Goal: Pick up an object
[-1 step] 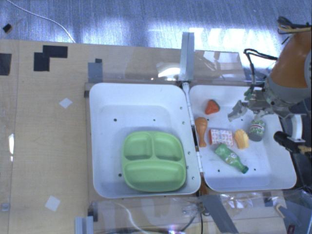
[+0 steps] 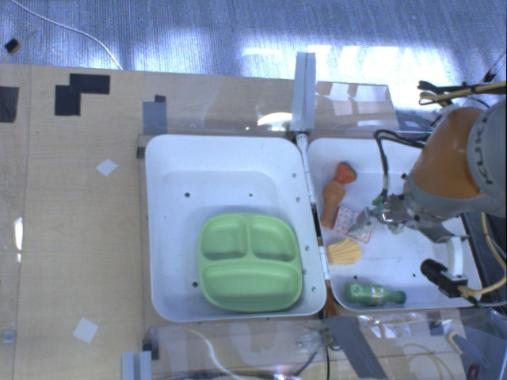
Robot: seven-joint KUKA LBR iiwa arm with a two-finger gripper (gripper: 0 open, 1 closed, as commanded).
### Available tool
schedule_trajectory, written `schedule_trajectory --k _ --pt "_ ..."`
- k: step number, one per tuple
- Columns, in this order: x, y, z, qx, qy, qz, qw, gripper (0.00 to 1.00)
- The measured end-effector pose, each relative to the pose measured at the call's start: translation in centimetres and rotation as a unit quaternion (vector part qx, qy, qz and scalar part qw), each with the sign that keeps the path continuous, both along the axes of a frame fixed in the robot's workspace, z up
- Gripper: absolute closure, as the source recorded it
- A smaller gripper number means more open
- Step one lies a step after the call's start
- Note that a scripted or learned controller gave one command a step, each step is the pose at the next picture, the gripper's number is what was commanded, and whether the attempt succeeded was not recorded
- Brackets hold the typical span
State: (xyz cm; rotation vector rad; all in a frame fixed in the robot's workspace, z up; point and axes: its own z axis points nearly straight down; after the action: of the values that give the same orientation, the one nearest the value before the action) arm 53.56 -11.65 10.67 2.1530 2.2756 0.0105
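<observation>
inside the right-hand white bin (image 2: 396,279), near its left wall, an orange bottle-shaped toy (image 2: 336,192) lies lengthwise, with a small clear packet showing red print (image 2: 346,219) just beside its lower end and a pale yellow ridged piece (image 2: 344,252) below that. a green bottle (image 2: 374,294) lies on its side along the bin's near edge. the gripper (image 2: 366,222) hangs low over the middle of this bin, its tip close to the packet, reaching in from the right on a grey arm with an orange band (image 2: 444,165). whether the claw is spread or pinched is too small and blurred to tell, and nothing can be seen held in it. judged from this, the step in hand is closing in on one item among the cluster; doing it well would mean centring on a single object, most likely the packet or orange toy, and coming straight down so the neighbours are not nudged. the left bin (image 2: 170,212) holds a green divided plate (image 2: 250,261), well apart from the gripper.
</observation>
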Motion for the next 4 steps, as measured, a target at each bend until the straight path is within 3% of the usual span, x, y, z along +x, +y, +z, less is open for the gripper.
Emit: schedule_trajectory --k 1,2,3,4 --pt "4.7 2.0 -1.2 0.0010 -0.005 -0.088 0.9961 0.00" --pt "11.5 3.5 -1.1 0.0025 -0.006 -0.161 0.9870 0.00" --pt "11.7 3.7 0.3 0.0025 -0.008 -0.156 0.9878 1.00" --pt "8.1 2.1 -0.4 0.0040 -0.015 -0.185 0.9826 1.00"
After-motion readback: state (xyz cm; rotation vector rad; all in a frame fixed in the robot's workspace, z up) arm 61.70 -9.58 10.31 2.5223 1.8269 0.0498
